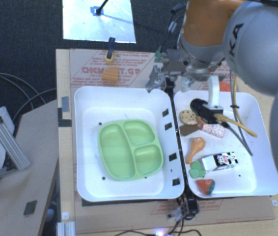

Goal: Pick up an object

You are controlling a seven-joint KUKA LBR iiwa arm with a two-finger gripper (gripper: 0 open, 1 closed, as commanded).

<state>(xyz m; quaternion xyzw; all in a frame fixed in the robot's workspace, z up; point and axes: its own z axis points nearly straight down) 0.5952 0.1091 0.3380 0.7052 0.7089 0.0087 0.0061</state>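
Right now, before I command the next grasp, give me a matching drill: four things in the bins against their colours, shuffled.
Things:
1. divided plate
2. strawberry
3. cookie
4. small carton

Colours:
A. red
B. white with black patches
C. light green
D. tan with dark chips

Pairs: 1-C, 2-A, 3-D, 4-B

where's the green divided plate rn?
The green divided plate lies flat in the left white bin, near its middle, across the divider from the toy food in the right bin.
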